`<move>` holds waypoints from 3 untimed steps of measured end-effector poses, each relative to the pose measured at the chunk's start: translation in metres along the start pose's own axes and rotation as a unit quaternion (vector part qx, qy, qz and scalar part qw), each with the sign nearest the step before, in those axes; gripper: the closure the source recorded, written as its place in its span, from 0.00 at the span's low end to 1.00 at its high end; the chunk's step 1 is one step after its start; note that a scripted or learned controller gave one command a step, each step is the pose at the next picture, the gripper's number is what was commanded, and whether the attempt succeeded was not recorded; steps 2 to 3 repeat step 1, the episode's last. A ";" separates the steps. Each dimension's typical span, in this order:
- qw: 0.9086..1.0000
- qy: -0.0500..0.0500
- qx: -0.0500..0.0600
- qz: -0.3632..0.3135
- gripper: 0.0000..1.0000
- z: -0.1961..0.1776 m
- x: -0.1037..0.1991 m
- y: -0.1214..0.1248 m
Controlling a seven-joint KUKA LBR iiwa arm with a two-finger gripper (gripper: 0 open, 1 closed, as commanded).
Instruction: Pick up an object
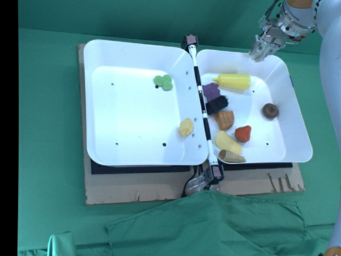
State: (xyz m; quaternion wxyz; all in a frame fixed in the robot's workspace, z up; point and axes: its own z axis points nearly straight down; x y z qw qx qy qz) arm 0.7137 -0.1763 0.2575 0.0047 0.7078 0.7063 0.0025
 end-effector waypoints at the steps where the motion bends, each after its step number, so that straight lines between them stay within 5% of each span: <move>1: 1.000 0.000 -0.002 0.000 1.00 -0.068 0.004 0.003; 3: 1.000 0.000 -0.002 0.000 1.00 -0.068 0.004 0.003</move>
